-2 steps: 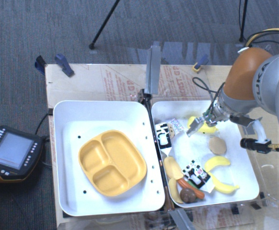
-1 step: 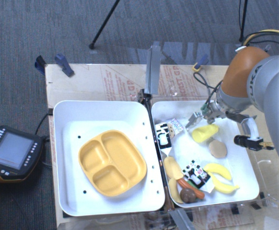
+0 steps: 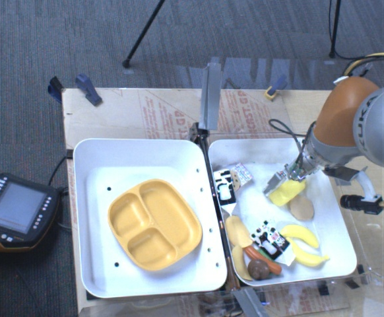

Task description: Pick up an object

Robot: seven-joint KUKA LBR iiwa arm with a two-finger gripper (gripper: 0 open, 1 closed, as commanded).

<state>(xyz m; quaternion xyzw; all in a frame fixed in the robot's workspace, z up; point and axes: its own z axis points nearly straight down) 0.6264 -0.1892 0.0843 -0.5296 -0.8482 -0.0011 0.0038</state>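
Note:
My gripper (image 3: 283, 180) is low in the right bin (image 3: 340, 243), at its upper middle, and the grey arm with its orange band (image 3: 340, 121) comes in from the right. Right under and against the gripper lies a pale yellow block (image 3: 289, 192). A tan oval piece (image 3: 302, 208) touches the block's lower right side. Whether the block is held is hidden by the gripper body.
The right bin also holds two yellow bananas (image 3: 301, 235), a black-and-white cow toy (image 3: 269, 240), a sausage (image 3: 263, 256), a pale pear shape (image 3: 237, 230) and a small packet (image 3: 241, 174). In the left bin (image 3: 93, 177) lies a yellow divided plate (image 3: 154, 224). A pendant (image 3: 14, 210) lies at far left.

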